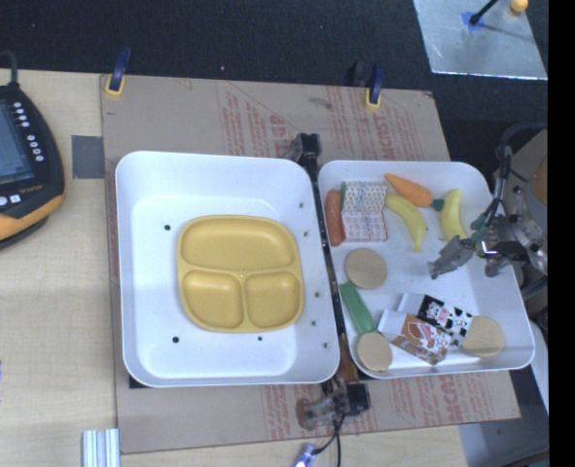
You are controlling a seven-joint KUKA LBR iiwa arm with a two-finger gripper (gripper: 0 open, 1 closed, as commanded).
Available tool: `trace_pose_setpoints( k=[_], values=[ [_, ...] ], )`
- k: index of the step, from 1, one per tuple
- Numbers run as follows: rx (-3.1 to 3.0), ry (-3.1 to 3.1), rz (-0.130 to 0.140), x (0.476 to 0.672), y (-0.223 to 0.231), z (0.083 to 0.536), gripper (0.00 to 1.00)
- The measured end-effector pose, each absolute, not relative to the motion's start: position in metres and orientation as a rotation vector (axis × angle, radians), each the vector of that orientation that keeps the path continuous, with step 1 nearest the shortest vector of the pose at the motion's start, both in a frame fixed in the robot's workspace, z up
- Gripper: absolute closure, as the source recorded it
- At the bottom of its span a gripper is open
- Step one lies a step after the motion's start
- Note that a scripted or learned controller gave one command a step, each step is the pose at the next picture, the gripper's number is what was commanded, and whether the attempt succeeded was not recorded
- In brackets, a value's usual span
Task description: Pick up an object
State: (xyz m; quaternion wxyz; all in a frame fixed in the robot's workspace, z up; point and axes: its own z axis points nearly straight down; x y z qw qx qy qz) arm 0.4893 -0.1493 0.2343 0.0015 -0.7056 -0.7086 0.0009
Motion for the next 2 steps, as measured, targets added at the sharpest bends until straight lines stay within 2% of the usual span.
trace_pose_setpoints(
  k=[1, 2],
  values=[
    [-2.214, -2.225, 0.007, 0.537, -0.184, 0.170, 0.00],
    [-2.212, -2.226, 0.007, 0.602, -0.172, 0.105, 0.00]
  ],
)
